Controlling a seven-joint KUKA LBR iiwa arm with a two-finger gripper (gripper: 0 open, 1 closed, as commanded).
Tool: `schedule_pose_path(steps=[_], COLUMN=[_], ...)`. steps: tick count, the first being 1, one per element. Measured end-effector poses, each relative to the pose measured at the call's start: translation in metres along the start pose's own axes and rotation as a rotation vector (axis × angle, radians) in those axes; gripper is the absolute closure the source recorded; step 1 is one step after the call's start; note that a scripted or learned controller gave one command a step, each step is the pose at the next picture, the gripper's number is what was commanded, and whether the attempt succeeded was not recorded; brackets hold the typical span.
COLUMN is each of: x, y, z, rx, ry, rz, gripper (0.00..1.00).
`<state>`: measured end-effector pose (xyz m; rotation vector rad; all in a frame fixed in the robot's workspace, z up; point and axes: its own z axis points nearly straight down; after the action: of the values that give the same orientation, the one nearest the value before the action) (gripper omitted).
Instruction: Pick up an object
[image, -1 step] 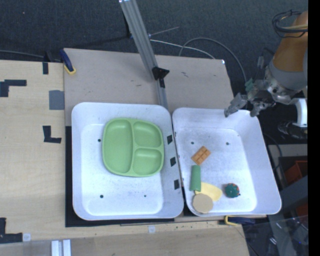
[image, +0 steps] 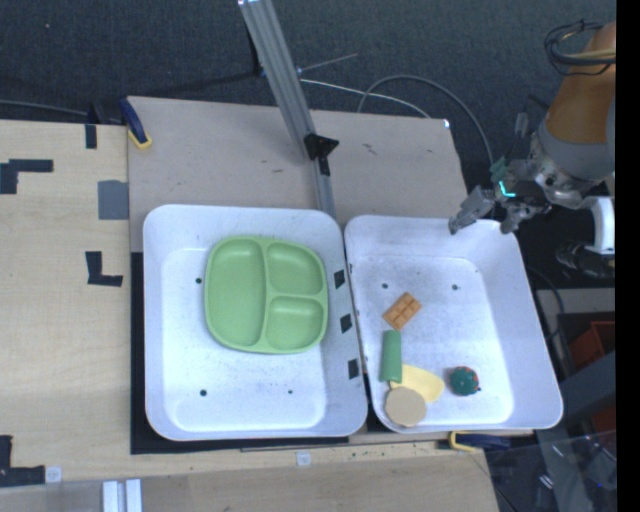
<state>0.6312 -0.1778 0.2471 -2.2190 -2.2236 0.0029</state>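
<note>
The gripper hangs spread and empty above the right bin's far corner. Nothing is lifted yet; the waffle lies mid-bin.

A green divided plate sits in the left bin. Behind both bins, a slanted metal rail crosses the brown worktop.

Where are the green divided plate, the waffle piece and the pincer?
green divided plate (image: 266, 295): camera view, centre where its dividers meet, left bin.
waffle piece (image: 402, 311): camera view, middle of its top face, right bin.
pincer (image: 486, 218): camera view, midway between its fingertips, over the right bin's far rim.
</note>
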Motion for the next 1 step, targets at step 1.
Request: schedule_pose_path(steps=[1], x=[0.0022], y=[0.0042], z=[0.0634], rx=[0.006], ry=[0.001], rz=[0.0], gripper=[0.0])
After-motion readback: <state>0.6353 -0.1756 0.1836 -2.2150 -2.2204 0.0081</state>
